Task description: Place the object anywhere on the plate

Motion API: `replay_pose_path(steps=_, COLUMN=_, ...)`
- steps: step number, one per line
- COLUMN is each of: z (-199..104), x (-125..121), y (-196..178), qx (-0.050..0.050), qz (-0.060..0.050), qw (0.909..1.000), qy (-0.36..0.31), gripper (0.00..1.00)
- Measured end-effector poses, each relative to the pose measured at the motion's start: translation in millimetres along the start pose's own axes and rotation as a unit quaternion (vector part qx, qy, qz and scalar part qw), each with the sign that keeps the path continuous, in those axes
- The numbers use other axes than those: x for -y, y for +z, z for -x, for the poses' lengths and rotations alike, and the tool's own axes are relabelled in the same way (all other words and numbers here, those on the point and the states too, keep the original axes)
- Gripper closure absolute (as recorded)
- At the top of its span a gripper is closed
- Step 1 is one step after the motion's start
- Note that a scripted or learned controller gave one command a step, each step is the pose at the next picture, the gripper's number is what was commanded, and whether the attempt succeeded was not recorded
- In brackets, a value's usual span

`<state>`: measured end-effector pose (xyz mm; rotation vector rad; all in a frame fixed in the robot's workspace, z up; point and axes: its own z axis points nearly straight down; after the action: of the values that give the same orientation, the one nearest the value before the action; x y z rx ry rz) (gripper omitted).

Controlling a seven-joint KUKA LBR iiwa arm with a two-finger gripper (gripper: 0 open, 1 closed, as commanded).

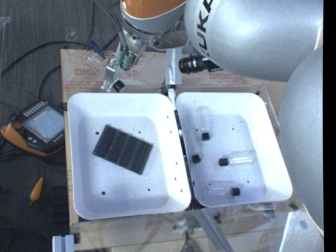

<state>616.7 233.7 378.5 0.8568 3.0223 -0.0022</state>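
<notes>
Grey arm (pixel 252 30) looms closest, its gripper (pixel 111 77) seemingly clamped on a clear vial (pixel 97 64) beyond the left bin (pixel 79 193). Light, slick and fragile, I judge; grip mid-body. Dark plate (pixel 123 149) waits.

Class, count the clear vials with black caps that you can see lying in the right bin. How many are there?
4. One vial lies near the bin's back, one mid-right, one at the front, and one, mostly just its cap, by the left wall. None looks hidden.
</notes>
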Motion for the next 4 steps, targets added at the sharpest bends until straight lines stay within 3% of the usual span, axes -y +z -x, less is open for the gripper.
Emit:
replay_pose_path(steps=1, z=11, x=-6, y=70, qx=0.0, qz=-0.002, qw=0.954, qy=0.3, gripper=1.0)
replay_pose_path(steps=2, z=24, x=-3, y=116, qx=0.0, qz=-0.001, qw=0.9936, qy=0.113, gripper=1.0)
replay_pose_path(steps=3, z=22, x=-6, y=86, qx=0.001, qz=0.001, qw=0.9994, qy=-0.035, gripper=1.0)
replay_pose_path(steps=4, z=37, x=-23, y=157, qx=-0.002, qz=0.0, qw=0.9972, qy=0.075, gripper=1.0)
